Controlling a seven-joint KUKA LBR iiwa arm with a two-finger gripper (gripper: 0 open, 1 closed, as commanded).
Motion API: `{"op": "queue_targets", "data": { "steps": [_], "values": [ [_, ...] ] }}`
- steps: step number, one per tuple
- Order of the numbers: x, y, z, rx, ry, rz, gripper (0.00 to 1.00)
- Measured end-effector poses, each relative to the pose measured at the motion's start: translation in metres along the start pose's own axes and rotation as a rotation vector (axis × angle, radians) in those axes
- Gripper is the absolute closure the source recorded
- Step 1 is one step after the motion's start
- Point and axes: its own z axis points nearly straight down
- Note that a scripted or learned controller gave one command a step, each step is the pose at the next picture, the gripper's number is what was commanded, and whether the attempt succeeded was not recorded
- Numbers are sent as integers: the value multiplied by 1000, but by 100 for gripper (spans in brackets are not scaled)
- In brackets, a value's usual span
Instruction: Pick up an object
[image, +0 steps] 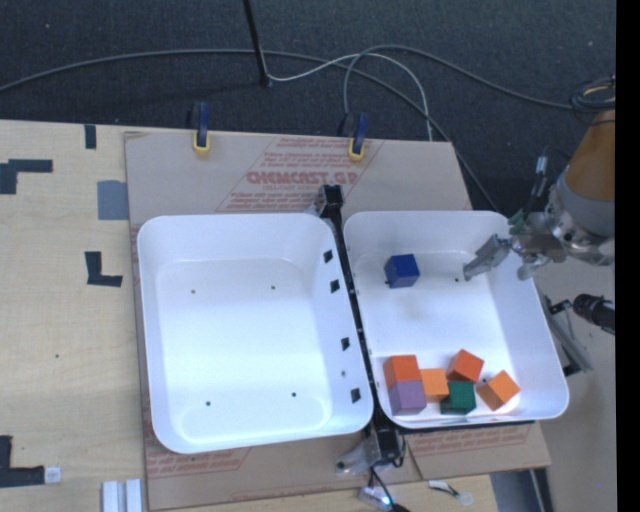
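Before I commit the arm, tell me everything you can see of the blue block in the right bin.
The blue block is a small, solid-looking cube, evenly dark blue with a matte surface, possibly painted wood. It sits flat on the floor of the right bin, in the far half, nearer the divider than the outer wall. It stands alone, touching no other block and no wall; the other coloured blocks cluster at the near edge. The claw hovers to its right, apart from it.
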Motion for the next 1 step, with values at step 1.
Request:
{"op": "queue_targets", "data": {
  "steps": [1],
  "values": [
    [42,71,116,-14,-2,-1,0]
  ]
}}
